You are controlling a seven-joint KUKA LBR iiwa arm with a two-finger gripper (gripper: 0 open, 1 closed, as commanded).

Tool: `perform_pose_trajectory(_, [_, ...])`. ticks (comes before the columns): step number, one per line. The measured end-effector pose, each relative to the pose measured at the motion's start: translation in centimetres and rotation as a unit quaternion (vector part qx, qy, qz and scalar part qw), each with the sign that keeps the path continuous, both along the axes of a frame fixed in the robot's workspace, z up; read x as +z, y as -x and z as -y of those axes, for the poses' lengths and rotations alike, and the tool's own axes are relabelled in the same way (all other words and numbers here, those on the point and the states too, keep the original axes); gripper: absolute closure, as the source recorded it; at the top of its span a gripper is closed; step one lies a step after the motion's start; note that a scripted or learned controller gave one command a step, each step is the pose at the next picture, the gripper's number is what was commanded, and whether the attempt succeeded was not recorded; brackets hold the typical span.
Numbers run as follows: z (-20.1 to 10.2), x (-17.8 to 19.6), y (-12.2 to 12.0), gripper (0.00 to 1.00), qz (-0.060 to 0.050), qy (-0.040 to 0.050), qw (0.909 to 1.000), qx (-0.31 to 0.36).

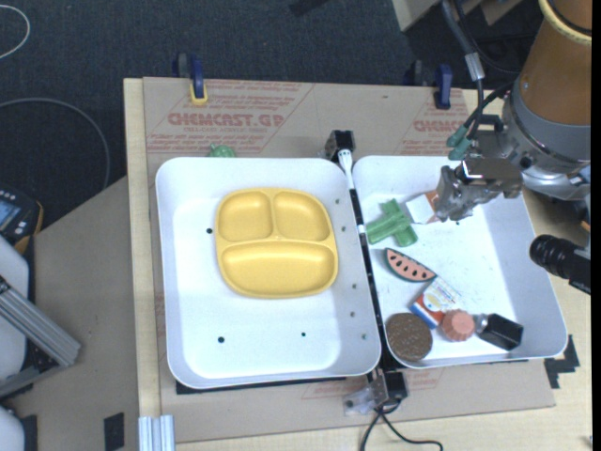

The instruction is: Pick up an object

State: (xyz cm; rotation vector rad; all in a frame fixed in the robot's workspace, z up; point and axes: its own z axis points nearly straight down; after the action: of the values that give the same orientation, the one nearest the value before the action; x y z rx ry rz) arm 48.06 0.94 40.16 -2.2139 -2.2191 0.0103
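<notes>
Two white bins (178, 280) on cardboard-topped bench, gripper (454, 205), grip state unclear, above right bin's far edge near green toy (388, 224).

Two white bins (178, 280), one yellow tray (276, 242), and perhaps six small objects (410, 267).

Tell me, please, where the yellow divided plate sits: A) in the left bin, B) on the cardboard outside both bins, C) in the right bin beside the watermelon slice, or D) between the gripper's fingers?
A: the plate lies flat in the left bin, while the watermelon slice and the gripper are over in the right bin.
</notes>
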Motion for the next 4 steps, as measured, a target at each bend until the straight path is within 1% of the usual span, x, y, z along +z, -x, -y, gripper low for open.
perform_pose_trajectory(1, [0.0,0.9,0.1,1.00,0.006,0.0003,1.0000,-0.001])
perform_pose_trajectory(2, [-1.1,4.6,0.1,1.00,0.007,0.0002,1.0000,-0.001])
perform_pose_trajectory(3, [-1.1,5.5,0.0,1.00,0.007,0.0004,1.0000,0.000])
perform_pose_trajectory(4, [-6.1,13.6,0.1,1.00,0.008,-0.0004,1.0000,0.000])
